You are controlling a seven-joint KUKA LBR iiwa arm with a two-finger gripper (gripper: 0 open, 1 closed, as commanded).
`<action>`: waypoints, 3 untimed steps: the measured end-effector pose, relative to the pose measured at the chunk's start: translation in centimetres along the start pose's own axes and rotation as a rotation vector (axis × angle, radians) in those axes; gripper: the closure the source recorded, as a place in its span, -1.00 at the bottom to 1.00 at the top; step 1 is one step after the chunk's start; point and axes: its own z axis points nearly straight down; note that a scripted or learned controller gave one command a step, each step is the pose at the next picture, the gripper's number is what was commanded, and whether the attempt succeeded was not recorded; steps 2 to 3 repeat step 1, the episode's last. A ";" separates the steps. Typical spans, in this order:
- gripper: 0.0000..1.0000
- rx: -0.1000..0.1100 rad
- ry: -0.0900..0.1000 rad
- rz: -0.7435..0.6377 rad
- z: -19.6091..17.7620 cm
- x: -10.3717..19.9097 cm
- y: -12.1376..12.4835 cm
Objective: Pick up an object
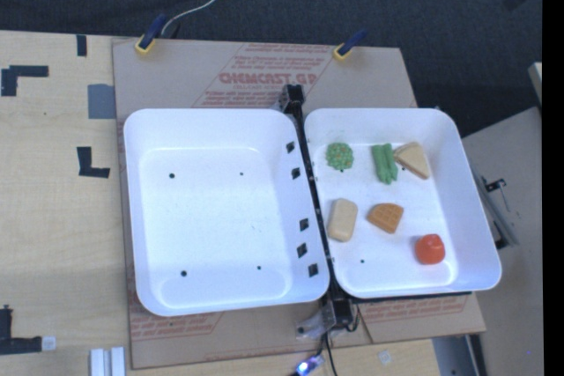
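Plainly the pick has not begun: five small objects lie loose in the right bin (458, 189), nothing is lifted, and the state of the end effector cannot be told from this view. The left bin (145, 189) sits just beside it, the two touching along a dark centre seam with black clips. Since the task names no particular object, any of the five will do. A green bumpy ball (339, 157) lies near the seam at the far side; just to its right a green pod (383, 163) lies with its long axis running roughly from the far rim toward the near rim, tilted a little, and it seems to touch or nearly touch a tan wedge (412, 160) on its right, whose point appears to face the far left, though the picture is too soft to be sure. Nearer the front, a pale beige block (343, 219) stands apart, its long axis also running far to near with a slight lean, and an orange wedge (385, 217) lies just beside it. A red round piece (430, 249) sits alone toward the near right corner. My judgement is that the next move calls for choosing a well-separated target, probably the red piece or the beige block, descending over its middle, and closing across the short axis rather than along the long one.
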 end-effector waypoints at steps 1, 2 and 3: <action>1.00 -0.002 -0.002 0.000 -1.1 0.0 0.1; 1.00 -0.002 -0.002 0.000 -1.1 0.0 0.1; 1.00 -0.002 -0.002 0.000 -1.1 0.0 0.1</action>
